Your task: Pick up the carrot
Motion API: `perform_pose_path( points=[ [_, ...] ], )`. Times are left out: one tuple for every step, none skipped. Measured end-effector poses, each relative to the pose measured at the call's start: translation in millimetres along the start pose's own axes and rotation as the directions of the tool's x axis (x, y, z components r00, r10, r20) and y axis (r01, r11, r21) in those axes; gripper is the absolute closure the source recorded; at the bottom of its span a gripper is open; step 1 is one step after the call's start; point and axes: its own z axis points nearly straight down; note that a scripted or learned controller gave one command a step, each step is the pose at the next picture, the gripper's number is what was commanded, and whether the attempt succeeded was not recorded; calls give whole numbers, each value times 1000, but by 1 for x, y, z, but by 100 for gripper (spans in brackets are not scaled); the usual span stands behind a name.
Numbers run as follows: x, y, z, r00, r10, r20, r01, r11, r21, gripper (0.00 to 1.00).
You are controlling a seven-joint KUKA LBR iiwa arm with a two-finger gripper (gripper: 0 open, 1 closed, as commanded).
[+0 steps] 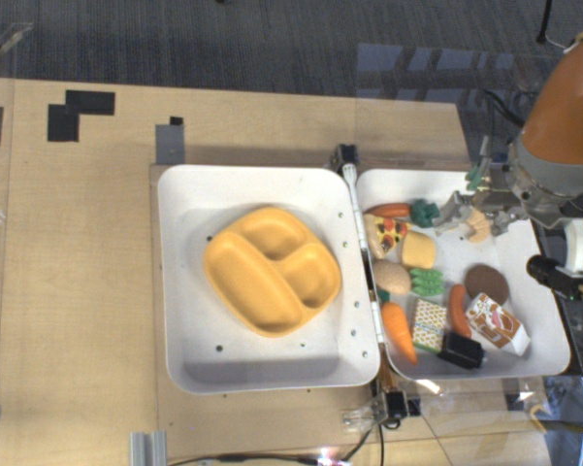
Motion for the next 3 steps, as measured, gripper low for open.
perform_pose_path(
  points=[
    [22, 0, 128, 992, -124, -5, 124, 992, 14, 0],
    [5, 28, 145, 996, -87, 0, 87, 996, -6, 0],
    [7, 31, 133, 996, -91, 1, 91, 996, -15, 100]
  ],
)
